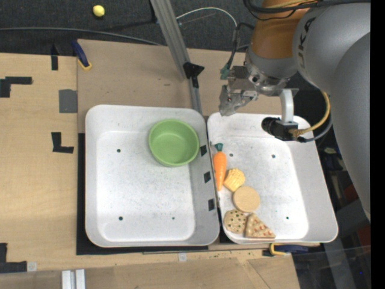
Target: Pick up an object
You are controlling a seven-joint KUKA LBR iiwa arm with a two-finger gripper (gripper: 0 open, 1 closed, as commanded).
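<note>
Nothing is picked up yet: the gripper [230,106] (jaw state impossible to tell) hangs above the right bin's [301,221] far-left corner, well apart from the toy carrot [219,168].

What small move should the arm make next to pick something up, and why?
Probably bring the gripper down the view toward the carrot. The gripper sits over the right bin's far left corner, while the carrot lies apart from it against that bin's left wall, nearest of the toy foods.

A bowl [174,142] sits in the left bin [102,179], toward its upper right. In the right bin [301,191], a carrot [219,168], cracker [234,179], round cookie [246,199], biscuit [235,221] and pizza slice [258,227] cluster along its lower left.
</note>
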